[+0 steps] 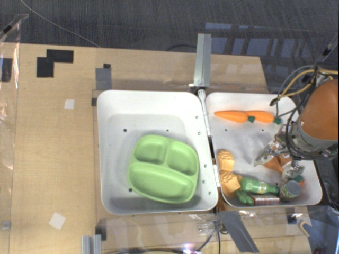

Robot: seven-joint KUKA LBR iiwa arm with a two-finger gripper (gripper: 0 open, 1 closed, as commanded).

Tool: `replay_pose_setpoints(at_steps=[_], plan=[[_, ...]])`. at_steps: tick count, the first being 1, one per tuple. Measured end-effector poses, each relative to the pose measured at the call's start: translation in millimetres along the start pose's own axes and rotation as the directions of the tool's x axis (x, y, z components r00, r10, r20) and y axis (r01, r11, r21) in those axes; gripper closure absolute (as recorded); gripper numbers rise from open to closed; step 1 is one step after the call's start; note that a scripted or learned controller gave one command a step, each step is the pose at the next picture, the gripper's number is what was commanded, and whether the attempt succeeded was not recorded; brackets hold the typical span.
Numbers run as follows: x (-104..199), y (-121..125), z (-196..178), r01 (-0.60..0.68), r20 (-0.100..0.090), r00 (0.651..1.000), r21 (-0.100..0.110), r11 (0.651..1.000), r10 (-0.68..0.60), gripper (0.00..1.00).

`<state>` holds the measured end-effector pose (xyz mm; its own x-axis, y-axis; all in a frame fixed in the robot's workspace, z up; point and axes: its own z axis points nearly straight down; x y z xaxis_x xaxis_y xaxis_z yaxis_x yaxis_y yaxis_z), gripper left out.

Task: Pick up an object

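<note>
Right bin (pixel 314 193), gripper (pixel 279 160) low over an orange piece (pixel 274 164).
Item: small orange piece, right bin, near lower right corner, under the gripper. Probably light, hard plastic, slick; best pinched across its narrow sides. Whether the claw is released or clenched cannot be told. Carrots (pixel 243 117) lie well apart at the top.
</note>
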<state>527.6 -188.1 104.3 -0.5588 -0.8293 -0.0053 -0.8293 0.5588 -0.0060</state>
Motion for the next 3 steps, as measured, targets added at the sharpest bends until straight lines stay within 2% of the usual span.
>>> replay_pose_setpoints(at_steps=[1, 2, 3], plan=[[9, 4, 13, -0.109, 0.005, 0.994, 0.009, 0.994, 0.109, 0.0], [-3, 13, 13, -0.135, 0.004, 0.991, 0.014, 0.991, 0.135, 0.0], [0, 18, 13, -0.153, 0.008, 0.988, 0.015, 0.988, 0.153, 0.0]])
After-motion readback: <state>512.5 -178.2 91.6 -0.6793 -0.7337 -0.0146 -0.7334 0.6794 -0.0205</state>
